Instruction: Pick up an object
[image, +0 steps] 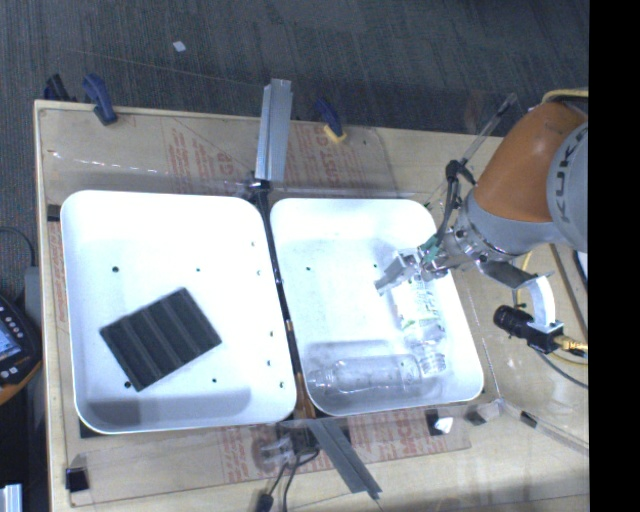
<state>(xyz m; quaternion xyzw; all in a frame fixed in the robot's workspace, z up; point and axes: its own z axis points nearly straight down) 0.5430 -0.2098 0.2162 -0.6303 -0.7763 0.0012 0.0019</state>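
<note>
Now | claw (400, 272) in right bin (300, 300) | above clear bottle (420, 315)

arm (520, 190) reaching leftward, pincer (398, 270) lowered

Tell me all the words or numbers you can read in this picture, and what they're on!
None can be read for sure.
Red printing runs along the bench's board around the white bins: too blurred to read.
A dark letter mark sits on the arm's grey casing: cut off and unclear.
The clear bottles show no readable label.
</note>
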